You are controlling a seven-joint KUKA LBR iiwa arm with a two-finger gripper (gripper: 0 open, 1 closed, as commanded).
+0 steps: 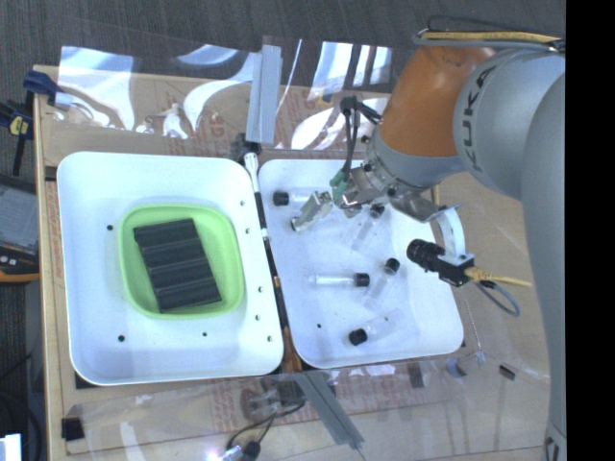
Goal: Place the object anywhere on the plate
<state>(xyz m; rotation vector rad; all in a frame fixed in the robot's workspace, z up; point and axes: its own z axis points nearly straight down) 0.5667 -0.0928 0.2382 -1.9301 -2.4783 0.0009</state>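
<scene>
A grooved block point(176, 264) lies on the plate point(227, 243) in the left bin point(86, 190); several vials point(340, 280) lie scattered in the right bin point(307, 349).

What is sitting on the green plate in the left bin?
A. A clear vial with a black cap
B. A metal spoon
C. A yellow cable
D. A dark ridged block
D: a dark ridged block lies on the green plate in the left bin; the clear vials are scattered in the right bin.
</scene>
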